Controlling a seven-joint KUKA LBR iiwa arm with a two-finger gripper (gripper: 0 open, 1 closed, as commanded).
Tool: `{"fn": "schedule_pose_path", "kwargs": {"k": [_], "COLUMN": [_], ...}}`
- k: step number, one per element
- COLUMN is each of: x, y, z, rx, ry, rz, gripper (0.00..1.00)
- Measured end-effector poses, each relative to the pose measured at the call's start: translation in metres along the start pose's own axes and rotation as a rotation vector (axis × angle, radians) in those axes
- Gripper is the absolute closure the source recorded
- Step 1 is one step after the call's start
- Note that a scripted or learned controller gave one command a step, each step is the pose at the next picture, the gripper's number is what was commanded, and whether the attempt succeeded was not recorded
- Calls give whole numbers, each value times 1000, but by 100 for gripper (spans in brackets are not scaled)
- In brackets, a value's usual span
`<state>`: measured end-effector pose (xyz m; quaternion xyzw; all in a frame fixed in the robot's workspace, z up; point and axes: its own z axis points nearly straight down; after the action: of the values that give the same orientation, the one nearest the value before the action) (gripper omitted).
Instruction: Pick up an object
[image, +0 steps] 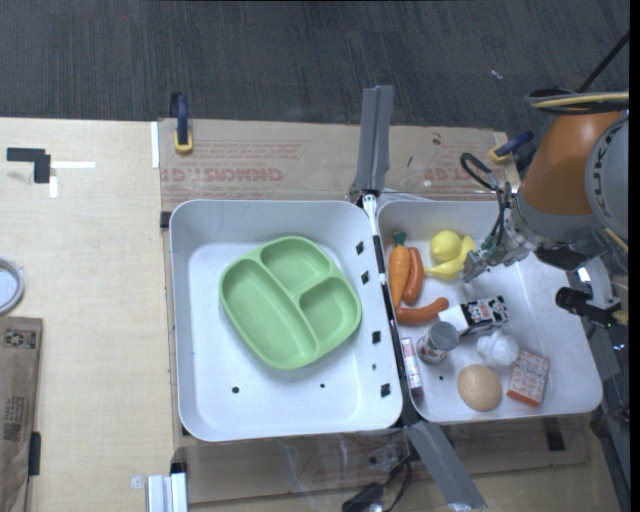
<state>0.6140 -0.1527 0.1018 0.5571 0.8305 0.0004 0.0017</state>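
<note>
The right bin (570, 400) holds several small objects. An orange carrot (399, 272) lies at its left side, with a red-orange sausage (423, 311) below it. A yellow toy (449, 252) sits near the bin's back. Toward the front are a tan egg (479, 387), an orange packet (528, 379), a crumpled white piece (497, 349), a small black-and-white box (482, 312) and a grey round cap (437, 341). My gripper (478, 264) hangs low over the bin, just right of the yellow toy. Nothing shows in its grasp.
The left bin (190, 330) holds a green divided plate (290, 300). A grey divider post (375, 140) stands between the bins at the back. The arm's orange band (565, 165) and grey wrist crowd the right bin's far right corner.
</note>
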Motion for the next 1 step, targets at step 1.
{"fn": "schedule_pose_path", "kwargs": {"k": [1], "x": [0], "y": [0], "z": [0], "rx": [0], "ry": [0], "rz": [0], "gripper": [0]}}
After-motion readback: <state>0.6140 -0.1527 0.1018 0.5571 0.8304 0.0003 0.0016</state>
